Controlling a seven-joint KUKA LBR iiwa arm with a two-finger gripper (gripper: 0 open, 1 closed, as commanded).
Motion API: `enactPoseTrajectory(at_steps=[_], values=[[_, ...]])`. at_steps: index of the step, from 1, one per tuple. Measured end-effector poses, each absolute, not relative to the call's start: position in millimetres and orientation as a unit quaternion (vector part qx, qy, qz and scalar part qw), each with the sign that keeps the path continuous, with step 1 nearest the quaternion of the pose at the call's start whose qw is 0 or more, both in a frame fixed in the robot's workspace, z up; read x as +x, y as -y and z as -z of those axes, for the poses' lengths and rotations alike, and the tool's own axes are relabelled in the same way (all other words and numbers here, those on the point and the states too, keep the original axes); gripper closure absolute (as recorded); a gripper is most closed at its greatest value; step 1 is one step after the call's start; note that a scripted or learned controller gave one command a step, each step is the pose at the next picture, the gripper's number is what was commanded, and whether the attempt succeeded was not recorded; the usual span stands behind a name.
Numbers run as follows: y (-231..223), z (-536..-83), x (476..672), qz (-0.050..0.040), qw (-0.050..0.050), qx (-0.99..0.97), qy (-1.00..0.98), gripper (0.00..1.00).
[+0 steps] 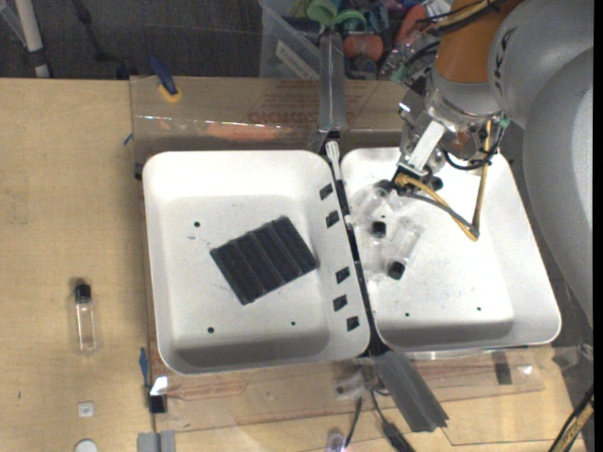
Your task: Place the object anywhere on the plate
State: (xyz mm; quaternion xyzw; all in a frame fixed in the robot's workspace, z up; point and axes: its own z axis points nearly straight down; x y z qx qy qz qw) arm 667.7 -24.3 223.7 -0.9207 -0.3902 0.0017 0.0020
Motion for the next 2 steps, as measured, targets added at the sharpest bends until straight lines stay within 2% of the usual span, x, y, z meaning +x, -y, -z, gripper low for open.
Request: enactPoseTrajectory(at_steps=[1, 2], values=[[-127.8, -280.0, 651.5, 0.0006, 0.0, -0.864, 0.504, 1.0], [-227.5, -363.5, 665.6, 0.0006, 0.0, -0.83, 0.558, 1.0]])
